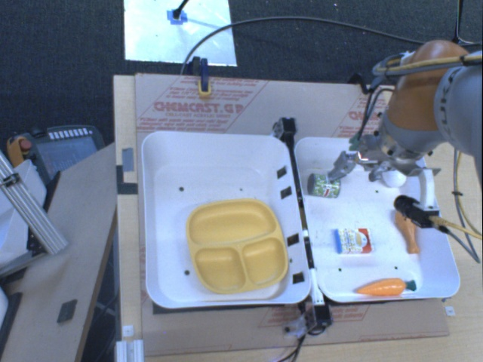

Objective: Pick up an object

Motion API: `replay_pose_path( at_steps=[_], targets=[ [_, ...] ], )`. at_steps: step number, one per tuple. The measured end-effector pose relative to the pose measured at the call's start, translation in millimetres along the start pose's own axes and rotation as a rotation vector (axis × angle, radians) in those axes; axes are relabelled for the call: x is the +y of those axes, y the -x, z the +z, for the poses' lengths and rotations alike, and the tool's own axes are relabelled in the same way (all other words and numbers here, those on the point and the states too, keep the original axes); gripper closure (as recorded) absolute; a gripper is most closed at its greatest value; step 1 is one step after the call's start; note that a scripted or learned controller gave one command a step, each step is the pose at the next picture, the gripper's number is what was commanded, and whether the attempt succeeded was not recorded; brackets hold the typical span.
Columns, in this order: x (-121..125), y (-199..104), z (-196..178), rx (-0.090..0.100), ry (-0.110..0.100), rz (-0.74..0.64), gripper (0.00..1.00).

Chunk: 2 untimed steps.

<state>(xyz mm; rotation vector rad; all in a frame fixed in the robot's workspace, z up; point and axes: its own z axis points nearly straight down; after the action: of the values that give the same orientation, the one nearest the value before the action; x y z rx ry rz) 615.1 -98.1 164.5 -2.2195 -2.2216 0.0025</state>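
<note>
My gripper (359,170) hangs over the back of the right bin (445,277), open, with nothing between its fingers. One grey finger (342,165) reaches toward a small green can (324,185) that lies on its side just below and left of it, near the bin's left wall. A white rounded object (393,178) sits right beside the other finger. Further forward lie a small blue, white and red packet (353,240), an orange carrot (385,286) near the front edge, and an orange stick-like piece (410,235) at the right.
A yellow divided plate (236,244) lies in the left bin (166,202). A black divider (296,202) runs between the two bins. A grey ramp and a control pendant (64,148) stand off the bench's left side.
</note>
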Motion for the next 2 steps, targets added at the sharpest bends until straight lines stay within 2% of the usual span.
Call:
replay_pose_path(
  at_steps=[1, 2],
  targets=[
    [2, 1, 63, 0.0, -0.001, 0.0, 0.0],
    [2, 0, 81, 0.0, 0.002, 0.0, 0.0]
  ],
)
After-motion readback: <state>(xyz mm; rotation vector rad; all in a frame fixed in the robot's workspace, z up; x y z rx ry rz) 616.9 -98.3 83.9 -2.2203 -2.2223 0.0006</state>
